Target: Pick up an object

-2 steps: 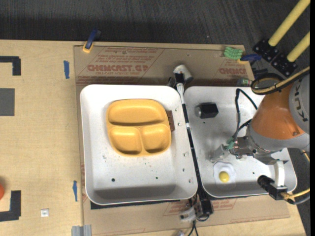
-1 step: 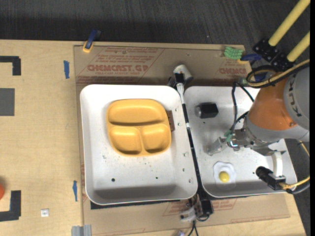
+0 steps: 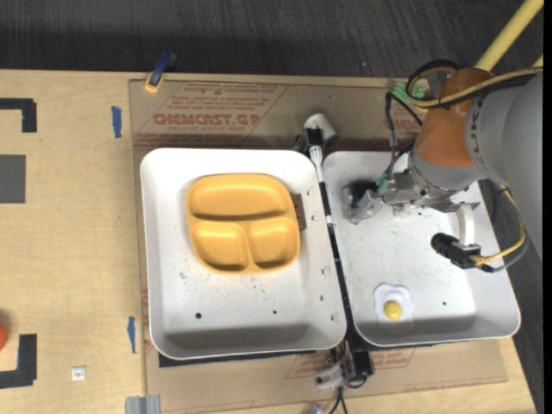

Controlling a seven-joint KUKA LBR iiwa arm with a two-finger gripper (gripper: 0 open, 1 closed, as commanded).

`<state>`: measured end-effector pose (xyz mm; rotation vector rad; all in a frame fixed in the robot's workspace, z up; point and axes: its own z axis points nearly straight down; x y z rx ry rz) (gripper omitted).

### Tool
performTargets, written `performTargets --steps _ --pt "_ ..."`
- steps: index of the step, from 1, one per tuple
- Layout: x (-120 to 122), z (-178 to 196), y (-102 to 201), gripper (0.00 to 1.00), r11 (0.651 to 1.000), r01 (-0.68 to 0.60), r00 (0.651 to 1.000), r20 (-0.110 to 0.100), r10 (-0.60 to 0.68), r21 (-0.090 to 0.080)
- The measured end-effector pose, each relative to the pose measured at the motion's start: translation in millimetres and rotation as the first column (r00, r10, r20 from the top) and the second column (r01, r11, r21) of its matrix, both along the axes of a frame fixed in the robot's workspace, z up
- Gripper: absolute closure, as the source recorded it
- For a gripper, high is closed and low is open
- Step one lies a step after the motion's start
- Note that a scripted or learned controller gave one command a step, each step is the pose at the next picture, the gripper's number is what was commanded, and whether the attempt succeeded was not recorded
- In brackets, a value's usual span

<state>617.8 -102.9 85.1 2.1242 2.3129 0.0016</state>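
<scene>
Camera view from above takes in the tan worktop with two shallow white bins set side by side. On the far left of the worktop sit black angular marks and strips of blue tape. The left bin carries a yellow divided plate, three compartments facing up, lying in the bin's upper half, toward its right side. A black seam with a cable runs between the two bins.

The right bin has a small toy fried egg, white with a yellow yolk, resting near its lower rim, well apart from the arm. Higher up in that bin, near the upper left corner, the gripper points leftward and hangs low over the bin floor. Whether its fingers are open or closed I cannot tell; the grey metal parts blur together, and nothing can be made out between them. Behind it rises the grey arm with its orange band, cables looping around the wrist, and a black connector with a yellow cable lies over the bin's right side.
</scene>
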Motion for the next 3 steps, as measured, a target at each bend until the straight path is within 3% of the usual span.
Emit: performTargets --steps 1,2,3 --pt "45 1 7 0.0 0.997 -0.08 0.996 -0.029 0.08 0.008" --pt "42 10 9 1.0 0.996 -0.083 0.995 -0.05 0.084 0.015" --pt "44 11 10 0.0 0.996 -0.082 0.996 -0.041 0.083 0.015"
